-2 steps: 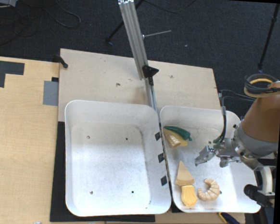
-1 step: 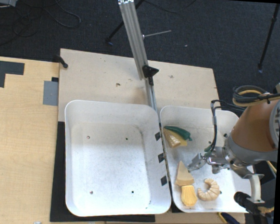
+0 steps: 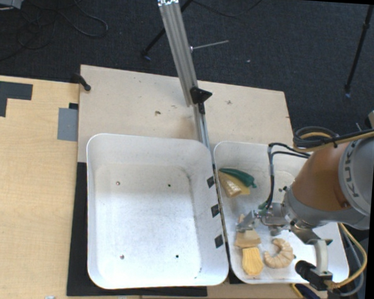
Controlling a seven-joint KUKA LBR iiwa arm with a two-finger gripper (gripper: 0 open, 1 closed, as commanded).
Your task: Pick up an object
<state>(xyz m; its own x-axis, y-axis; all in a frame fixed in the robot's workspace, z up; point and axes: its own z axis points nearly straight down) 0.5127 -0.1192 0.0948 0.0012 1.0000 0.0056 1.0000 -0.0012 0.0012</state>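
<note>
**Arm low over the right bin, its hand among the toy food**

Nearest the camera, at the 6 o'clock end of the right bin (image 3: 228, 156), lies a cluster of three pieces. A yellow ridged piece like a corn cob (image 3: 251, 262) sits closest to the front rim. Just beside it, at its 3 o'clock, is a pale curled croissant shape (image 3: 279, 253). At the cob's 12 o'clock, touching or nearly so, is a small tan block (image 3: 247, 239).

Directly above that block is the hand (image 3: 252, 220), its metal tip pointing toward 9 o'clock and sitting low over the bin floor. Whether it is spread or pressed together cannot be told, and nothing can be seen pinched in it. The arm (image 3: 326, 182), with its orange band, comes in from 3 o'clock and covers much of the bin's right half.

Farther back in the same bin, toward 11 o'clock from the hand and well apart from the front cluster, a green piece (image 3: 239, 176) lies across a yellowish wedge (image 3: 230, 187), both near the wall shared with the neighbouring bin.

The left bin (image 3: 96, 235) sits at 9 o'clock, wall to wall with the right one; its floor shows dark specks.

Beyond both bins, at 12 o'clock, a slanted aluminium rail (image 3: 180, 51) rises from the bench (image 3: 139, 106).
</note>
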